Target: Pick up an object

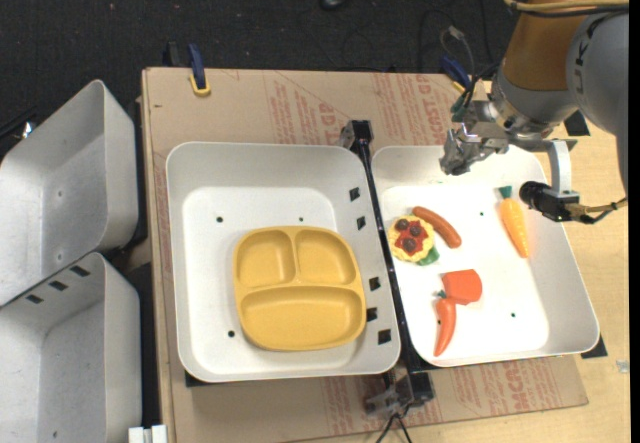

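The nearest candidate is the sausage [438, 225], a small brown-red toy lying slantwise in the upper left part of the right bin [560, 331]. It looks like light, stiff plastic, smooth and rounded, so it could roll or squirt out of a pinch; I judge the best hold is across its narrow middle, jaws square to its long axis. Touching it at about seven o'clock sits a little pizza piece [412, 240], flat and harder to get under. Toward five o'clock from the sausage lie an orange-red block [461, 285] and, just below it, a red chili pepper [444, 324]. At three o'clock, well apart, a carrot [514, 224] lies lengthwise near the bin's right side.

The gripper [457, 157] hangs over the bin's upper left corner, at roughly one o'clock from the sausage, with nothing between its fingers; whether they stand wide or narrow I cannot tell.

The left bin [190, 231] carries a yellow divided tray [298, 288].
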`<state>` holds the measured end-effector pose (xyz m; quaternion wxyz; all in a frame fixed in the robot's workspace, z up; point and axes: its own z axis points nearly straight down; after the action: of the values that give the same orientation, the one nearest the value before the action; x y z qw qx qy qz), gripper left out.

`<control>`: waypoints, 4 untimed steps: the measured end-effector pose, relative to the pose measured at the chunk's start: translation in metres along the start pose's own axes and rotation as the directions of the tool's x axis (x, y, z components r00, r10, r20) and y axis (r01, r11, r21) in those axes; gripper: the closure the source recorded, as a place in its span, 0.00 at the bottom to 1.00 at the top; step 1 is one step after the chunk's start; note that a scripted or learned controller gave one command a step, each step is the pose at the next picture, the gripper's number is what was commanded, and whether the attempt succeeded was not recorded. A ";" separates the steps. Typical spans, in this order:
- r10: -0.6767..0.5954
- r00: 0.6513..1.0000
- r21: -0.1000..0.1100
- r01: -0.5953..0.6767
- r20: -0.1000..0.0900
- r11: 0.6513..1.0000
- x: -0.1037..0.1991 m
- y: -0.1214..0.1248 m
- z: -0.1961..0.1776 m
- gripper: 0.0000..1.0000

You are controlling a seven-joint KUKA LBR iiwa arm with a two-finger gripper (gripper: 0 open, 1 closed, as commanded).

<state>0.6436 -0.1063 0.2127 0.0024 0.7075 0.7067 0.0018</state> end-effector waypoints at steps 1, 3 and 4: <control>-0.003 1.000 0.001 0.003 0.000 1.000 0.000 0.001 -0.025 1.00; -0.007 1.000 0.008 0.007 -0.002 1.000 0.096 -0.020 -0.025 1.00; -0.009 1.000 0.008 0.009 -0.003 1.000 0.147 -0.041 -0.028 1.00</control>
<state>0.6029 0.0403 0.2406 -0.0015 0.7044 0.7098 -0.0001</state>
